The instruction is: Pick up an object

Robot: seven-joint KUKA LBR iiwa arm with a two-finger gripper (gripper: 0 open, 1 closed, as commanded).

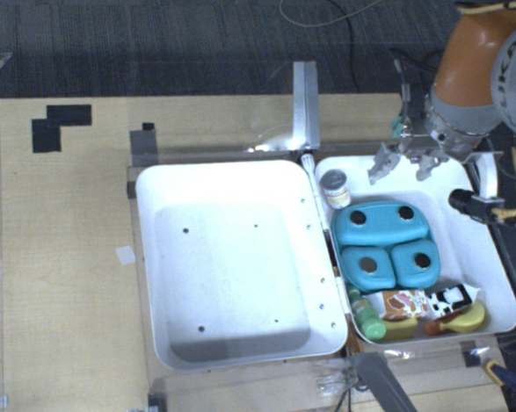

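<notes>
My gripper (405,166) hangs over the back of the right bin (504,291), its two grey fingers (381,165) spread apart with nothing between them. Below it lies a large blue plastic piece (386,245) with black holes, filling the bin's middle. A small round jar with a grey lid (334,186) stands at the bin's back left corner, left of the gripper. Along the front wall lie a green item (368,318), a printed packet (416,304) and a yellow item (467,319).
The left bin (231,255) is a wide white tray beside the right one. A metal post (306,105) rises behind the seam between the bins. Black cables (483,204) run along the right bin's right edge.
</notes>
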